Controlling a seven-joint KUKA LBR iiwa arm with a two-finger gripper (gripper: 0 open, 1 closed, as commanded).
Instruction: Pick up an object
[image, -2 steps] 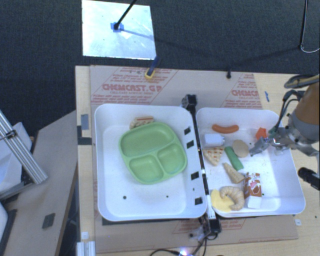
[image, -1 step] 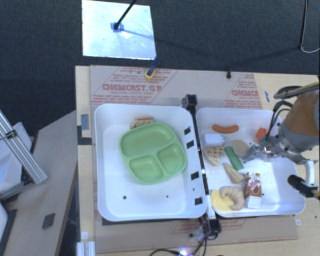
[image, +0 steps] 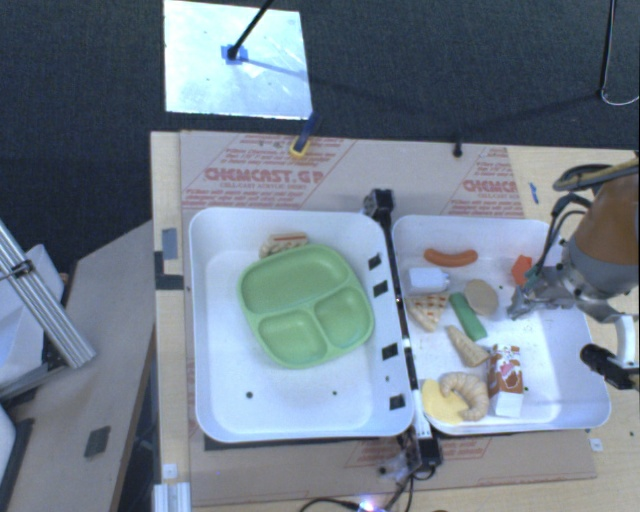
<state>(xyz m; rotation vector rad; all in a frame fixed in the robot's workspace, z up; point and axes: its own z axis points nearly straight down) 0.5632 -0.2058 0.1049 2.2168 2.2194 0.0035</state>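
Camera view: tool (image: 522, 305), grip state unclear, over bare floor by right bin's (image: 560, 232) right edge.

Both bins (image: 215, 330) are white. The left bin holds a pale green divided plate (image: 305, 305) and a tan, brown-striped sandwich (image: 284, 243). The right bin holds an orange-red sausage (image: 450, 257), a green stick (image: 467, 316), a beige round piece (image: 482, 297), a golden croissant (image: 465, 392), a yellow disc (image: 438, 403) and a red-and-white carton (image: 507, 380). The arm (image: 605, 240) is grey with an orange band.
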